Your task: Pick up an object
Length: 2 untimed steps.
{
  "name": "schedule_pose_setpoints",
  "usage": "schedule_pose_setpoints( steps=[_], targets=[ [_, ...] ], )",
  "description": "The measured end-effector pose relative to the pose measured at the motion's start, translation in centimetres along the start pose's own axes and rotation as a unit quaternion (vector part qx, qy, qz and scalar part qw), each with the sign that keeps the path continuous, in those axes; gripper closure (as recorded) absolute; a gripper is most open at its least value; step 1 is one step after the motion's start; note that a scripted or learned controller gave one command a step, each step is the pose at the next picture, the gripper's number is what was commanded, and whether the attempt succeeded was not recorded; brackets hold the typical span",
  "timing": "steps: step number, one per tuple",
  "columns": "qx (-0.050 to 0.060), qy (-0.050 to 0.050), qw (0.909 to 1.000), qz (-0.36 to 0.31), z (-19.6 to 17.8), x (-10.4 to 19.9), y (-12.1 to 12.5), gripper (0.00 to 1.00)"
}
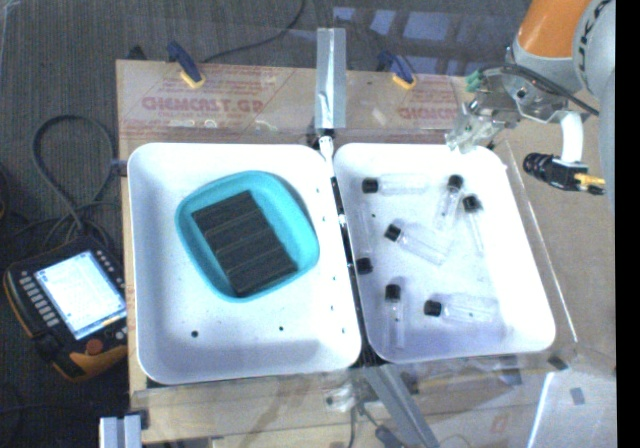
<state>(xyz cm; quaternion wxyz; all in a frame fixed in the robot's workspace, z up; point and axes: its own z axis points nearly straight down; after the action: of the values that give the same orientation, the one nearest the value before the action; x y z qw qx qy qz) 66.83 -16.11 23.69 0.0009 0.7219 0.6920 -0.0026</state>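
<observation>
When viewed from above at a slant, shows a worktop carrying two shallow white bins side by side.

Left bin:
- Occupies the centre-left of the frame.
- Contains a teal tray, with a black ribbed slab lying diagonally inside it.

Right bin:
- Occupies the centre-right of the frame.
- Contains the clear vials, each fitted with a black cap, scattered across the bin floor.
- Several lying flat; two close together near the upper right corner, others along the left wall and toward the lower edge.

End effector:
- Located at the upper right of the frame, over the upper right rim of the right bin.
- Just above the two nearest vials in the picture, apart from them.
- Grip state: cannot tell from this view.
- Mounted on the grey arm, with the orange band at the top right corner.

Surroundings:
- Metal bar standing at the upper edge, between the two bins.
- Blue clamp on the upper left edge of the worktop.
- Handheld pendant with a lit screen at the lower left, beside the left bin.
</observation>
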Motion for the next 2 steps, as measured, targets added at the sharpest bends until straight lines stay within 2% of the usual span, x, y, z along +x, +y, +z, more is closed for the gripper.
schedule_pose_setpoints(
  steps=[1,2],
  targets=[
    [0.000,0.000,1.0000,0.000,0.0,0.0,0.0,0.00],
    [-0.002,0.003,0.9983,-0.058,14.3,-1.3,-3.6,0.00]
  ],
)
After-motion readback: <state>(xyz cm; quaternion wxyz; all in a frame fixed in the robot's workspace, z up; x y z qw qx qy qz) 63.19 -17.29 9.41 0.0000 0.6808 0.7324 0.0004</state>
